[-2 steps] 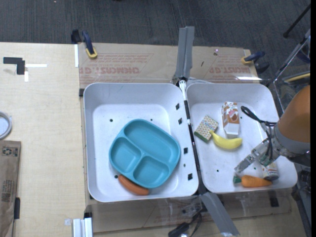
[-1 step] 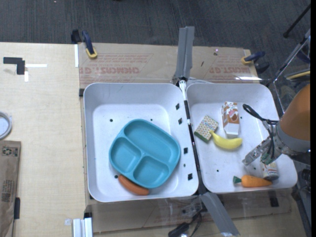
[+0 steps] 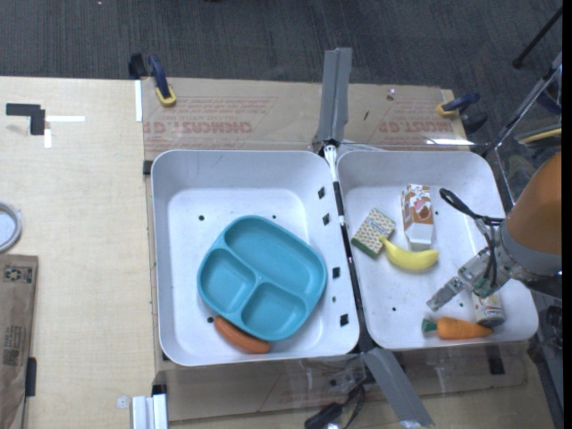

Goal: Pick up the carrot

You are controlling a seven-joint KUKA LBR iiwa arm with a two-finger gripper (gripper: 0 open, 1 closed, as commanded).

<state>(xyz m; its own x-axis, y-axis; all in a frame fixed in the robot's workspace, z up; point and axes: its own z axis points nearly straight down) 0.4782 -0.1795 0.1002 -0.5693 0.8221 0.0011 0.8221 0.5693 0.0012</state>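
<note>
The carrot (image 3: 461,328) lies on its side at the near edge of the right bin (image 3: 386,322), green top pointing left, tight against the front wall; the end effector (image 3: 460,286) hangs just above and slightly left of it, and I cannot tell whether it is open or closed, though nothing shows in its grip. A small white container (image 3: 489,309) stands just beside the carrot's thick end, under the wrist; a descent here could, I judge, knock it or pinch it along with the carrot. The bin wall leaves little room on the near side, so a finger might land on the rim; the tapered carrot may also roll or squirt out sideways. The banana (image 3: 410,256) and carton (image 3: 417,215) sit well apart.
</note>
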